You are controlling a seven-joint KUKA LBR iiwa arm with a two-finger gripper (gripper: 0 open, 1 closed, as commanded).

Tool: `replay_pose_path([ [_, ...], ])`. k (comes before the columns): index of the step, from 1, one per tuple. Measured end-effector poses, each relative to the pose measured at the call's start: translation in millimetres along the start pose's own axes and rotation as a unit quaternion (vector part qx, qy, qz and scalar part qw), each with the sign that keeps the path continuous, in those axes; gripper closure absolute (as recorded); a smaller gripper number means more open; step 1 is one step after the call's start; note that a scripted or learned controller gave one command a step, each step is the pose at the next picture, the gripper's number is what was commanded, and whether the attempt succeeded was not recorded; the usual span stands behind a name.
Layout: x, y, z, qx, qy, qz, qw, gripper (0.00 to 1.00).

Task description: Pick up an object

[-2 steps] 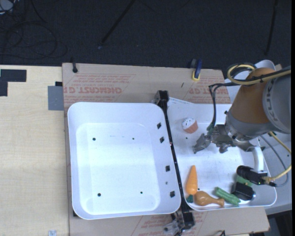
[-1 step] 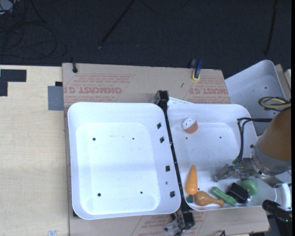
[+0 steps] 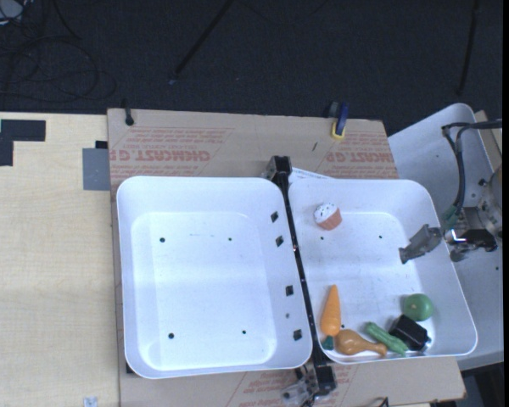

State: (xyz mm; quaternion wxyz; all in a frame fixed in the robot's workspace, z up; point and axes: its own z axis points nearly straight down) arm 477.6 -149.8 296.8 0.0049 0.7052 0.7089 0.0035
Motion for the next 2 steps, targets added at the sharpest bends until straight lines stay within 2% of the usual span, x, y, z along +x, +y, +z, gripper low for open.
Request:
replay_pose_path([
  [1,38.7,64.9,176.6,0.011,0.003,0.0,0.9999,0.0],
  [2,-17.5,-3.5,210.1,0.01,0.002,0.006,0.9999,0.0],
])
